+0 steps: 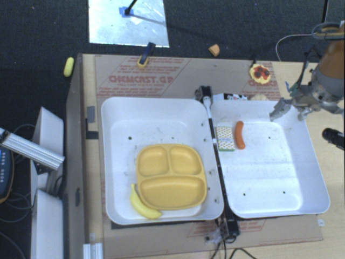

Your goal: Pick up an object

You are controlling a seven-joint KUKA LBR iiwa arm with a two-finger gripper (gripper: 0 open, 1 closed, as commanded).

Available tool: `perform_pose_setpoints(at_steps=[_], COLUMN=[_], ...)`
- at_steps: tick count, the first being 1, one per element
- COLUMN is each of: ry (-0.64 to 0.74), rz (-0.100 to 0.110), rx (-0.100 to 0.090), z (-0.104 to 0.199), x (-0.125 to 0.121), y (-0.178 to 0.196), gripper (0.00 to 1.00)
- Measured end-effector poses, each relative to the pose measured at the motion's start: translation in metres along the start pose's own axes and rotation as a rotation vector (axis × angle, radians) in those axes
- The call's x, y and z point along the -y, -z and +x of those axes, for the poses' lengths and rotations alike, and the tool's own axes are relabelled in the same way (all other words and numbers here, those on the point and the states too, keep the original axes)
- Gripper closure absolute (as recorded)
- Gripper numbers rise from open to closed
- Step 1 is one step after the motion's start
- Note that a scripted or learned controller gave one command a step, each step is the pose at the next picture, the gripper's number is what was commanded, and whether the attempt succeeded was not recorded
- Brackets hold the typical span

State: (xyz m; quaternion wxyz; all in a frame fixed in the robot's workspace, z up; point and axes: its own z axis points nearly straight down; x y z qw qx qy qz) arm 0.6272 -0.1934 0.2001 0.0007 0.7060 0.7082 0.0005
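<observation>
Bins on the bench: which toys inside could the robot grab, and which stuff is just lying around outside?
For the job (in the bins):
yellow divided plate
banana
orange sausage
patterned block

Just lying about (outside the bins):
little pizza toy
yellow piece on the floor
small orange lump

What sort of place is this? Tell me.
Probably a robotics lab test bench: two white bins on cardboard, toy food such as a banana and a sausage, and a robot arm.

Both white bins (161, 112) look smooth, matt plastic; the yellow divided tray (171, 176) is glossy plastic; the bench (226, 72) looks like bare wood.
</observation>
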Motion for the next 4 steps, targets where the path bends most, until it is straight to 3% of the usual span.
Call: perform_pose_setpoints(at_steps=[1, 2, 3, 4], ry=[0.002, -0.003, 0.001, 0.004], rz=[0.001, -0.007, -0.002, -0.003], rx=[-0.001, 0.005, 0.0, 0.0], z=[0.036, 0.077, 0.087, 0.087], x=[0.026, 0.027, -0.009, -0.01], y=[-0.03, -0.112, -0.115, -0.104], gripper=[0.0, 0.0, 0.0, 1.0])
